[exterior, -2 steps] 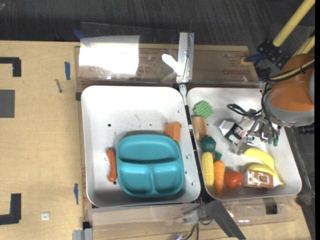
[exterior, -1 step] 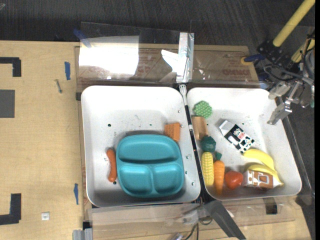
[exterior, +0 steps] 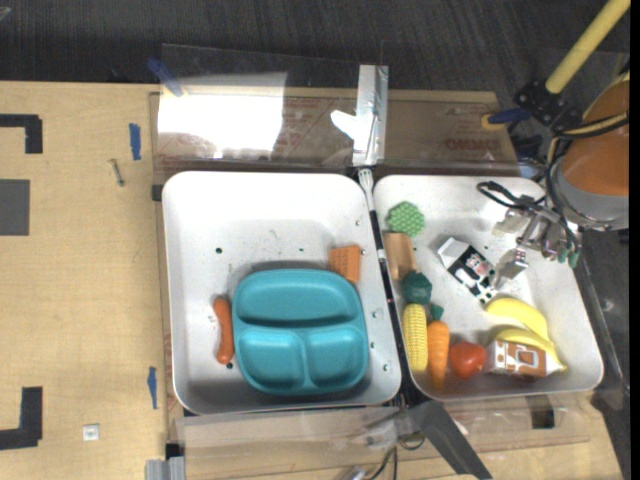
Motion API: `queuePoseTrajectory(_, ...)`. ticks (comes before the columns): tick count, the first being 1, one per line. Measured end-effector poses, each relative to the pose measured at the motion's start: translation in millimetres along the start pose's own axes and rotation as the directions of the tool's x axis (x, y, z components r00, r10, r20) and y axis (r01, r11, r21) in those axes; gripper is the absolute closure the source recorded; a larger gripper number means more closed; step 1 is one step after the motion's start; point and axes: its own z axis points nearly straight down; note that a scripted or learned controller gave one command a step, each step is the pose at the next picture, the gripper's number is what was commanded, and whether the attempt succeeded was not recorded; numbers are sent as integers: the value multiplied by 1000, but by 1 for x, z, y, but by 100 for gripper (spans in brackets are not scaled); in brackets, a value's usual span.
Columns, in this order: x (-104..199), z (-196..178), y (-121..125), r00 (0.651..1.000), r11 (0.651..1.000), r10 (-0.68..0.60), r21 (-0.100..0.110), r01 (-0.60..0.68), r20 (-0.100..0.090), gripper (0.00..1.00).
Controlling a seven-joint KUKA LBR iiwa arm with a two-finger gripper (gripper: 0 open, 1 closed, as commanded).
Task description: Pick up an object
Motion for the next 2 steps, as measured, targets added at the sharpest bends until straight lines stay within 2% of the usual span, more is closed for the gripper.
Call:
queuePoseTrajectory(1, 19, 4, 56, 998, 998, -63, 1, 63, 7, 0)
queuePoseTrajectory(2, 5, -18, -33, 998, 998, -59, 2, 59, -20, 0)
